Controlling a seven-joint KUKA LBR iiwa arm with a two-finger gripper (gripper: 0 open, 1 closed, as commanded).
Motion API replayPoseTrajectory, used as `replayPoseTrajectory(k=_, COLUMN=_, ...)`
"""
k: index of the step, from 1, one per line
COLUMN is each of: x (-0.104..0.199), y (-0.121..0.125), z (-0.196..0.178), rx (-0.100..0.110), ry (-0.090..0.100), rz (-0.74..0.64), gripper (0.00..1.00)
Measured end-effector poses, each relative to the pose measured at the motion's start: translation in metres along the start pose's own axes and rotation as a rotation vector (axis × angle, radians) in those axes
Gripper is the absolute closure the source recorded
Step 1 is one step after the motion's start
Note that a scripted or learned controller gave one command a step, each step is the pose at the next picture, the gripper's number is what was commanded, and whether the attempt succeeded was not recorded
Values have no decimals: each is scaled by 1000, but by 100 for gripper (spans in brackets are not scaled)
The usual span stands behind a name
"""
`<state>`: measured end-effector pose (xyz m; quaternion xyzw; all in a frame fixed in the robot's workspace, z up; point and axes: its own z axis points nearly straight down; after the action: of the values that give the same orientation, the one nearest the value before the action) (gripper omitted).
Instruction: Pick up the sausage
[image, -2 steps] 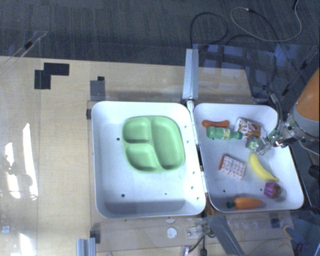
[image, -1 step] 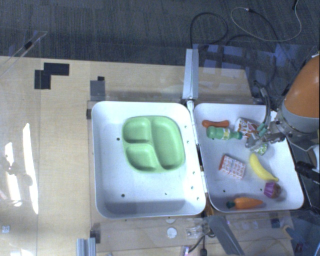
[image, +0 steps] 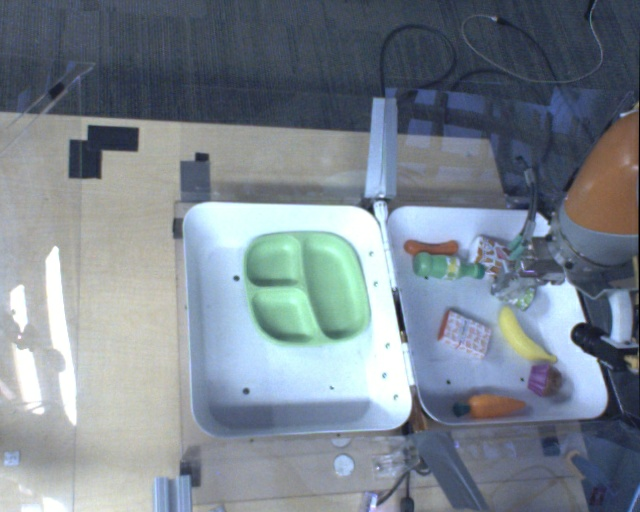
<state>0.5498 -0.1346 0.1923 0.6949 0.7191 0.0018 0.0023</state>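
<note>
Sausage (image: 431, 246) lies untouched at the top left of the right bin (image: 590, 405), touching the green bottle (image: 447, 266). Your tool (image: 517, 283) hovers well to its right, above the banana (image: 524, 335); jaw state can't be told. Approach and grasp remain.

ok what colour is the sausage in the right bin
Orange-red, seen in the camera view: the sausage lies near the right bin's far-left corner.

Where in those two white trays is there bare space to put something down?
The left bin has bare floor all around the green divided plate, widest along the near edge. The right bin is crowded: the sausage, green bottle, banana, carrot. Its barest patch lies between the patterned packet and the carrot.
</note>
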Motion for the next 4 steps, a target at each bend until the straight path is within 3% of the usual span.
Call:
replayPoseTrajectory(k=1, x=0, y=20, z=-21, rx=1, ry=-1, rz=117, gripper=100)
replayPoseTrajectory(k=2, x=20, y=48, z=3, rx=1, ry=-1, rz=63, gripper=100)
replayPoseTrajectory(k=3, x=16, y=59, z=92, rx=3, ry=1, rz=-150, gripper=100)
replayPoseTrajectory(k=4, x=57, y=72, z=6, rx=-3, ry=0, rz=-182, gripper=100)
